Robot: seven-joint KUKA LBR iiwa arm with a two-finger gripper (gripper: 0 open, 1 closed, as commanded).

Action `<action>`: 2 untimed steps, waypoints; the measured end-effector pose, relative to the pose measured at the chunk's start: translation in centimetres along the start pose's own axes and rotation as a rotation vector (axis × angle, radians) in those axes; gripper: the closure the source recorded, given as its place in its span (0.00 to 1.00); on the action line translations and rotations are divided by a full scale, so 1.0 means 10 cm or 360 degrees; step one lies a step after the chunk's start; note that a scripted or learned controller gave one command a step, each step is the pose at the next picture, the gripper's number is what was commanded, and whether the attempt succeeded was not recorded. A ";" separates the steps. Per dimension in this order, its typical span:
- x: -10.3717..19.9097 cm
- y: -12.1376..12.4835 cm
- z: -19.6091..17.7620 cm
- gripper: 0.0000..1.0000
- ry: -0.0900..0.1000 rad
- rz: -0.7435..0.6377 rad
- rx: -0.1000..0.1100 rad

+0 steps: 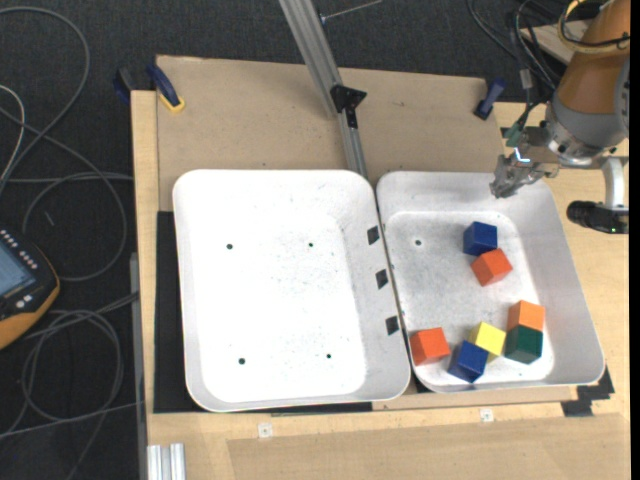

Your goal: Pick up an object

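The right bin [560, 268] holds several small blocks. A blue block [480, 236] sits near its back with a red-orange block [491, 266] just in front of it. Along the front edge lie an orange block [430, 344], a blue block [467, 360], a yellow block [490, 338], a green block [523, 344] and an orange block [526, 316]. My gripper [508, 183] hangs over the bin's back rim, up and to the right of the blue block. Nothing shows between its tips.
The left bin [270, 288] lies beside the right one. A slanted metal pole [320, 58] runs down to the gap between the bins at the back. Blue clamps [165, 86] sit on the bench's far corners. Cables lie on the floor at left.
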State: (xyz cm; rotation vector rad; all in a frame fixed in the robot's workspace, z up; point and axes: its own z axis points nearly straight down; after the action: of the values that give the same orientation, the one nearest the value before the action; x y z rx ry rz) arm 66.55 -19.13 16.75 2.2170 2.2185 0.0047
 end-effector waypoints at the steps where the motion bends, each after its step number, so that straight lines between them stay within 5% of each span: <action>1: -0.01 0.00 -0.45 1.00 -0.0001 -0.0001 -0.0003; 2: -0.01 0.02 -0.86 1.00 -0.0001 -0.0001 -0.0002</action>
State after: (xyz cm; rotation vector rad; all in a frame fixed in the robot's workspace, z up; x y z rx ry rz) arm 66.70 -19.26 25.36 2.2153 2.2181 0.0059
